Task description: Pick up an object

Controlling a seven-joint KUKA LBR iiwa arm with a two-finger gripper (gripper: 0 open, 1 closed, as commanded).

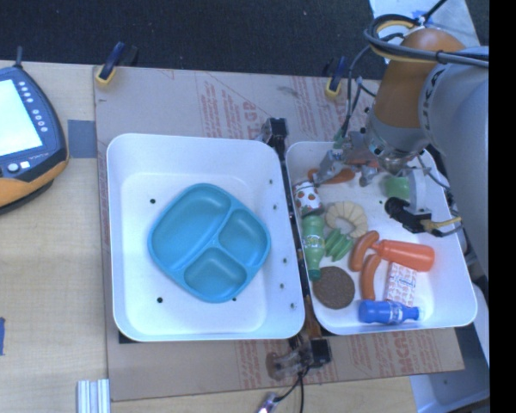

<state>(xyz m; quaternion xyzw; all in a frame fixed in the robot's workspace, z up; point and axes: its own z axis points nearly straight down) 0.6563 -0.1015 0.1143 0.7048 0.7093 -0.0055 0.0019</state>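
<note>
The right bin (454, 304) holds several toy foods. Among them are a brown and white ball (305, 198), a green bottle (313, 237), a beige croissant (346, 218), two red sausages (366, 261), an orange carrot (406, 254), a brown cookie (334, 287), a pink and white packet (402, 282) and a blue bottle (387, 313). My gripper (348, 169) hangs low over the far left part of this bin, just beyond the croissant. A small orange-brown piece (344, 177) lies right under it. Whether it is held is unclear. A green object (398, 185) sits to the gripper's right.
The left bin (125, 231) holds a blue divided plate (209, 242). A teach pendant (13, 136) lies on the bench at the far left. Clamps (112, 63) stand at the board's back edge. The arm (413, 84) covers the right bin's far corner.
</note>
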